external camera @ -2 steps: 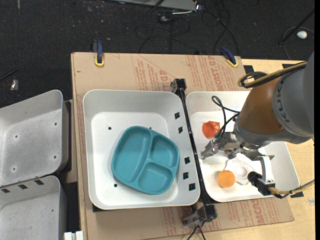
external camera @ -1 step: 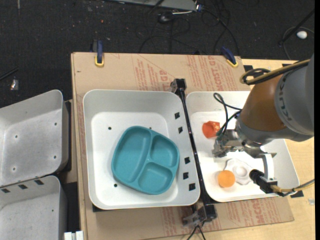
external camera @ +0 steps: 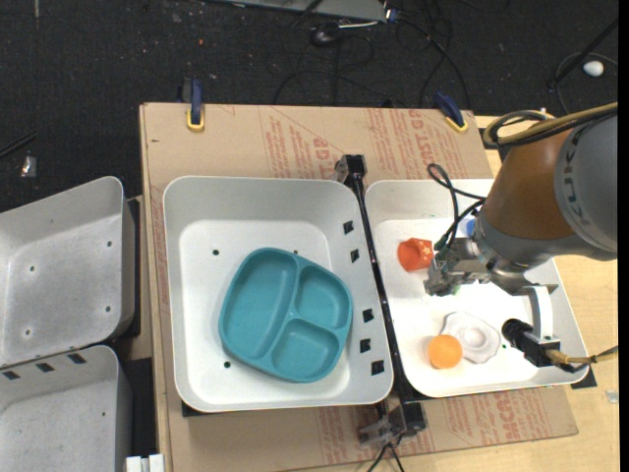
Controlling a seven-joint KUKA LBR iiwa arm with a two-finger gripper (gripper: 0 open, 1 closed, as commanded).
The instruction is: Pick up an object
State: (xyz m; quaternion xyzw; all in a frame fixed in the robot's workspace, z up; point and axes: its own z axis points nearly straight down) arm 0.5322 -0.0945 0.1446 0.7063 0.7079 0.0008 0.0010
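Red print on the cardboard (external camera: 295,141) is too faint to read, and the arm (external camera: 550,200) bends over the right bin (external camera: 413,200), its gripper (external camera: 444,275) low just beside the red object (external camera: 415,254), grip undiscernible, with an orange ball (external camera: 444,352) nearer the front rim.
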